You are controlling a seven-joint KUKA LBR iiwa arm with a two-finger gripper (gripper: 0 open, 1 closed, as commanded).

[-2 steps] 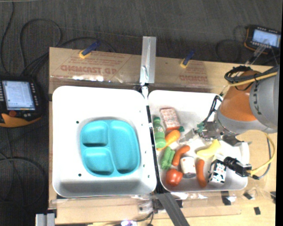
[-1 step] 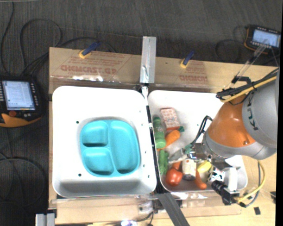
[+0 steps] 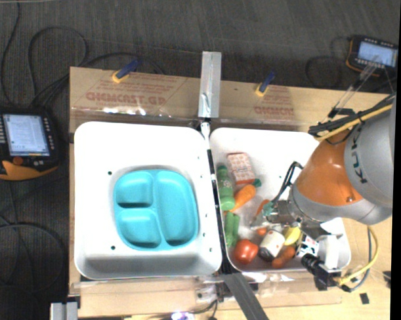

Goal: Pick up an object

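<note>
Fingers point(image 3: 277, 225) low over right bin point(image 3: 286, 142) clutter; open or closed, cannot tell. Red tomato point(image 3: 245, 251), orange carrot point(image 3: 244, 195), white-capped bottle point(image 3: 272, 244) nearby. Blue tray point(image 3: 155, 207) in left bin point(image 3: 94, 185).

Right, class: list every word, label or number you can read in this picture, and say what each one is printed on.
"CHEMCAST GP": red print on the brown sheet behind the left bin, repeated partly at the right.
"KU": letters on the grey arm, cut off.
Small carton label: too blurred.
Handheld screens: too small.
</note>
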